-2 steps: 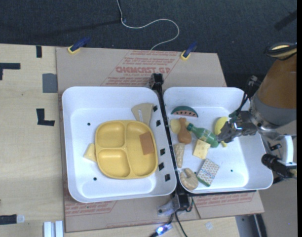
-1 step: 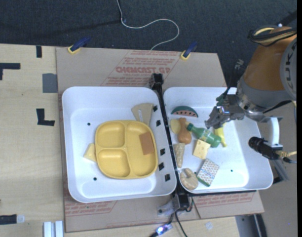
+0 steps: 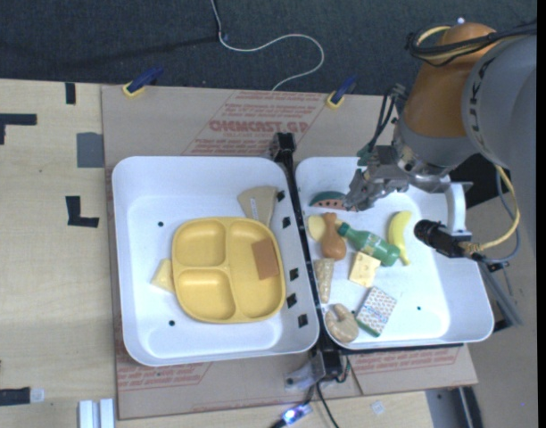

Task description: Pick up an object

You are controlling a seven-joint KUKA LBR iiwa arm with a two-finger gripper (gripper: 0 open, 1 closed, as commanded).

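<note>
The arm (image 3: pixel 474 78) enters from the right, and its end effector (image 3: pixel 360 196) hangs over the far left part of the right bin (image 3: pixel 451 315). Whether it is spread or pressed together cannot be told; nothing is seen between its tips.

Nearest the camera, well below the end effector at the right bin's front edge, lie a tan rounded object (image 3: pixel 341 323) and, just to its right, a patterned packet (image 3: pixel 376 310). Above these, still below the end effector, are a yellow cheese block (image 3: pixel 364 268) and, to its left, a pale elongated piece (image 3: pixel 325 277). A green bottle (image 3: pixel 372 242) lies on its side just below the end effector, with a brown and yellow food item (image 3: pixel 326 233) to the lower left. A banana (image 3: pixel 399 232) lies to the lower right, near the bottle. A watermelon slice (image 3: pixel 328 201) lies immediately left of the end effector, close to its tips; contact cannot be determined.

The left bin (image 3: pixel 135 266) sits well to the left. It holds a yellow divided plate (image 3: pixel 227 268) bearing a brown rectangular piece (image 3: pixel 266 259). A beige wedge (image 3: pixel 258 203) lies at the plate's far edge, and a pale yellow piece (image 3: pixel 161 275) projects from under its left side.

Both bins rest on a cardboard sheet (image 3: pixel 246 123) on the surface (image 3: pixel 41 239). Beyond them, a white cable (image 3: pixel 264 43) runs over dark fabric.
</note>
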